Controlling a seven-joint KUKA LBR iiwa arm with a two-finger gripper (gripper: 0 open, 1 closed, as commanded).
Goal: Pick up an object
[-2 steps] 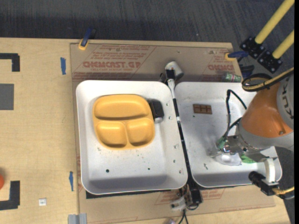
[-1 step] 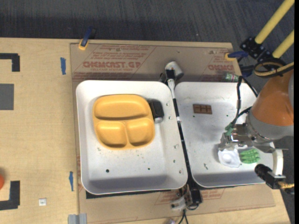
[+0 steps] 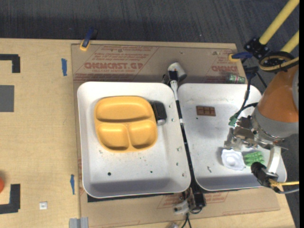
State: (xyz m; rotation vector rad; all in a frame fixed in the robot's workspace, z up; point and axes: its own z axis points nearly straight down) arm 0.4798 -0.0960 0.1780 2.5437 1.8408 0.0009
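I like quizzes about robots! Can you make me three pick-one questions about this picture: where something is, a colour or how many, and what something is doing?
1. Where is the yellow divided tray?
A. left bin
B. right bin
C. floor

2. How many compartments does that tray have?
A. one
B. three
C. six

3. Where is the tool right now?
A. low over the right bin, by the white object and green object
B. over the left bin
C. parked off the bench

Answers:
1 A, the tray lies in the left bin.
2 B, one long section on top and two below.
3 A, it hangs in the right bin just above the white object and green object.
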